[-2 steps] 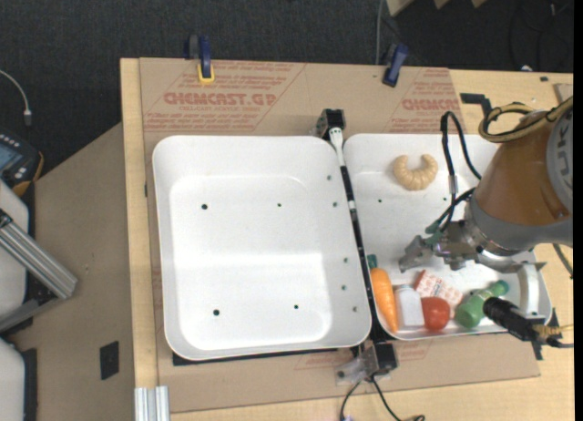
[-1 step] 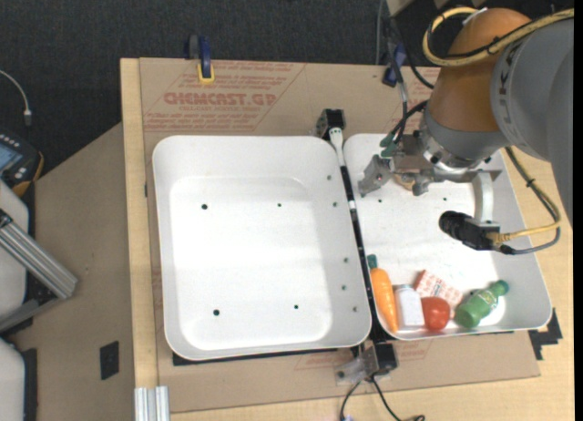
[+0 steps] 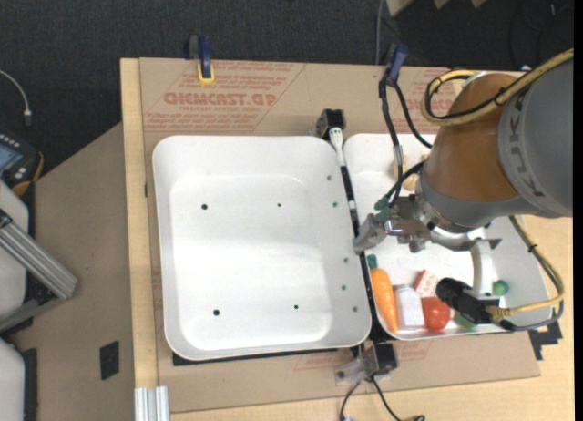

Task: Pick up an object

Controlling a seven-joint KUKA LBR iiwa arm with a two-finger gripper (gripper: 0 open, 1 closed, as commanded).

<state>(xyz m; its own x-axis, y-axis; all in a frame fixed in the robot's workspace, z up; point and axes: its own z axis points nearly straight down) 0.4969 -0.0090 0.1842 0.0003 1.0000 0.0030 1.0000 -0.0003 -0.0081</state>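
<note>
The gripper (image 3: pixel 381 229) hangs low at the left side of the right bin (image 3: pixel 369 153), close to the wall shared with the left bin (image 3: pixel 166 166). Whether it is spread or closed on anything is hidden by the wrist above it.

The pickable things are crowded at the near end of the right bin. A carrot (image 3: pixel 383 293) lies lengthwise along the left wall, orange and tapered, just below the gripper and apart from it. Beside it are a white box (image 3: pixel 410 308) with red marks and a round red piece (image 3: pixel 437 317), touching each other. A small green piece (image 3: pixel 467 323) sits further right.

Both bins rest on a brown board (image 3: pixel 228 91) printed with red lettering, held by blue clamps (image 3: pixel 200 48) at its far edge. Dark carpet (image 3: pixel 91 9) surrounds the bench.
</note>
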